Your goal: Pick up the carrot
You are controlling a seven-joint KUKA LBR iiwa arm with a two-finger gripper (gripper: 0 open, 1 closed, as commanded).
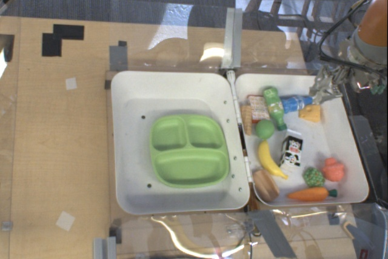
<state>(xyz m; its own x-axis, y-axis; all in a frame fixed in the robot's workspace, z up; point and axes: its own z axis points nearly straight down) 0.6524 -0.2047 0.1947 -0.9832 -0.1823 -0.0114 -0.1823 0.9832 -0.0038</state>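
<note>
The carrot point(308, 194), orange with a small green top at its right end, lies along the front wall of the right bin point(354, 148). My gripper point(328, 85) hangs at the bin's back right corner, just above a yellow cheese wedge point(311, 113) and far from the carrot. Its metal fingers point(319, 89) stand open with nothing between them.
Close to the carrot are a broccoli floret point(313, 177), a red-orange fruit point(333, 170) and a bread roll point(265, 184). A banana point(270, 159), milk carton point(292, 151), green ball point(264, 128), green bottle point(274, 108) and blue bottle point(296, 104) fill the middle and back. A green divided plate point(189, 150) lies in the left bin point(130, 130).
</note>
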